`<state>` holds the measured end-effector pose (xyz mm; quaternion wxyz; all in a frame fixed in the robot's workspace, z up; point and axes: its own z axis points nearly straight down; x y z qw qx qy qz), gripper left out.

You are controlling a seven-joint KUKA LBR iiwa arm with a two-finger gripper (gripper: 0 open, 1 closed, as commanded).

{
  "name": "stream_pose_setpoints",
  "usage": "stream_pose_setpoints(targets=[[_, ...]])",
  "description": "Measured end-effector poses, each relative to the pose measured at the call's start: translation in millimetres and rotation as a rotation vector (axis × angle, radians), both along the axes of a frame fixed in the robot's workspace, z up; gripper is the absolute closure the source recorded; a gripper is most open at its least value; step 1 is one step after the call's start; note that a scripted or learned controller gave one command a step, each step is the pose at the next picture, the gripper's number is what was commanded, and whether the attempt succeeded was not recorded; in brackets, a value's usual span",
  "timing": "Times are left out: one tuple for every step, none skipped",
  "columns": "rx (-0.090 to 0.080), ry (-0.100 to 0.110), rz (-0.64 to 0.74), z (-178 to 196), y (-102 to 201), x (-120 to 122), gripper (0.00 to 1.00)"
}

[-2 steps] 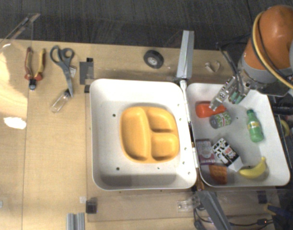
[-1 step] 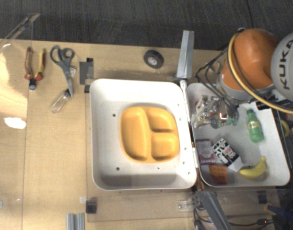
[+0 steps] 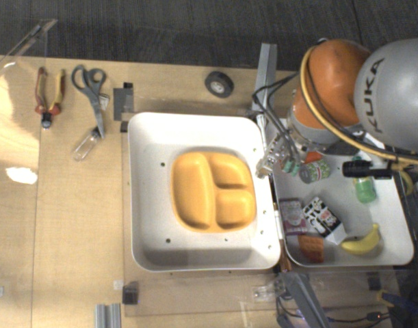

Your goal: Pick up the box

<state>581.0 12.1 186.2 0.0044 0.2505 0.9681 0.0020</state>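
Camera view: my end effector (image 3: 276,157) sits low at the far left corner of the right bin (image 3: 400,251), against the rim it shares with the left bin (image 3: 147,183). I cannot tell its opening; cables and glare blur it. Nothing visibly gripped. The box (image 3: 322,217), black-and-white print, lies near the right bin's near edge, between a red packet (image 3: 311,247) and a banana (image 3: 362,241). A yellow divided tray (image 3: 213,189) fills the left bin's middle. The arm hides the right bin's far side.

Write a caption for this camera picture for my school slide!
Robot arm hangs over the right bin, above a box and banana; a yellow tray fills the left bin.
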Motion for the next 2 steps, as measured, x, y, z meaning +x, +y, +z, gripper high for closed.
stream_pose_setpoints(targets=[[0.003, 0.002, -0.351, 111, 56, 36, 1.0], [0.001, 0.002, -0.272, 112, 27, 1, 1.0]])
